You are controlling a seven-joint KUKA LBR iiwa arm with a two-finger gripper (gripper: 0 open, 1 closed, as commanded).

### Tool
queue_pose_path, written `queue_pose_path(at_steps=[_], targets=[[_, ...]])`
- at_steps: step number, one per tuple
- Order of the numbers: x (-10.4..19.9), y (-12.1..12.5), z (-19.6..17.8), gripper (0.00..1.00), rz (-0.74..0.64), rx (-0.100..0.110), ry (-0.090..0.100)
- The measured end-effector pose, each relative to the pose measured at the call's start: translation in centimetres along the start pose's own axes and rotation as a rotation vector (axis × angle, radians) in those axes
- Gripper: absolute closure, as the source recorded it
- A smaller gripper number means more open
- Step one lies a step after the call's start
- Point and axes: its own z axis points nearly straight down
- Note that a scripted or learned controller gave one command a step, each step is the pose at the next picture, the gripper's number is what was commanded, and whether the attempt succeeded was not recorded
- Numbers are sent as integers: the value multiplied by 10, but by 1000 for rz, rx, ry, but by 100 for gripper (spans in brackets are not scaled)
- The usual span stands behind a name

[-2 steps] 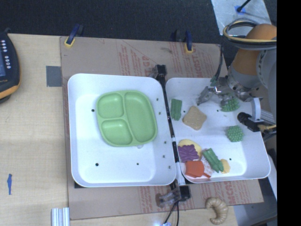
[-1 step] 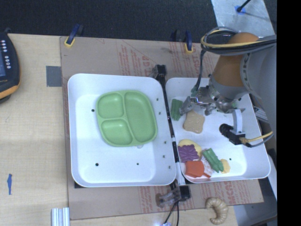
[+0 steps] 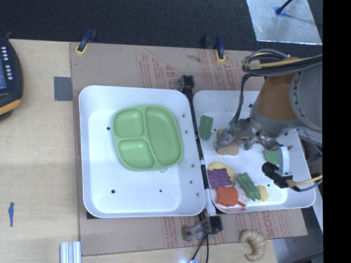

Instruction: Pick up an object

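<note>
The grey arm with its orange band reaches in from 3 o'clock and bends down over the right bin (image 3: 307, 199), so its gripper (image 3: 230, 138) sits low among the toy food near that bin's centre. Whether the tool is clenched or released cannot be told from this slanted view; the metal at its tip is too small and cluttered to read. Just beneath it, at its 6 o'clock, lies a tan piece (image 3: 231, 149), touching or nearly touching the tip, which makes it the likeliest target.

Other candidates lie around it: a green block (image 3: 205, 127) at 9 o'clock of the gripper, upright beside the bin's left wall; a purple grape bunch (image 3: 219, 177), a red piece (image 3: 227, 196) and a dark green vegetable (image 3: 249, 186) clustered toward 6 o'clock, crowded against the near wall.

The left bin (image 3: 98, 190) holds 1 light green divided plate (image 3: 148, 136) with 3 compartments, lying flat. A croissant (image 3: 254, 243) rests outside the bins on the cardboard at 6 o'clock. Nothing is visibly lifted, so I judge the pick not yet made.
</note>
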Motion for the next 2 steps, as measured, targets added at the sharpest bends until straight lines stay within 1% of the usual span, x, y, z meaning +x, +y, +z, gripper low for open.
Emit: queue_pose_path(at_steps=[1,2], targets=[[-1,2,-12,100,-3,-4,-1],[51,11,-106,100,-6,-13,1]])
